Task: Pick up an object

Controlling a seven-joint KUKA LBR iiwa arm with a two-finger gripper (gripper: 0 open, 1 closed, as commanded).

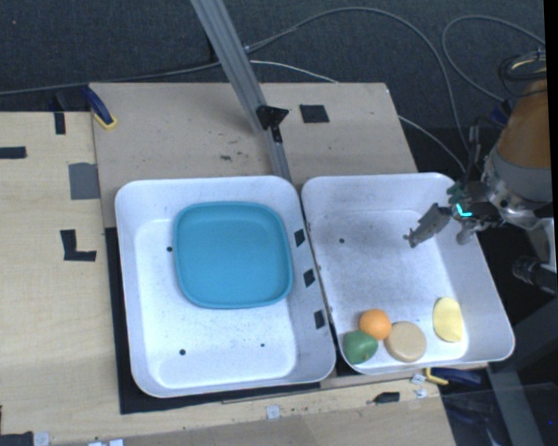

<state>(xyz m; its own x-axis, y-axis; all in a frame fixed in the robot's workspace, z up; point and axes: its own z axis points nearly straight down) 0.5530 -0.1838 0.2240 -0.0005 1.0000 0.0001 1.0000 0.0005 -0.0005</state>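
Four small objects lie clustered at the near edge of the right bin (390,212): an orange ball (375,324), a green piece (359,346) touching it, a tan round piece (406,341) just beside, and a yellow piece (448,319) slightly apart to the right. The gripper (427,226) hovers over the bin's far right part, well apart from them; whether it is spread or pressed together cannot be told. A blue square plate (232,253) rests in the left bin (156,364).

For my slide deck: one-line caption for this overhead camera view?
Gripper over the right bin, apart from four small items at its near edge; blue plate in the left bin.
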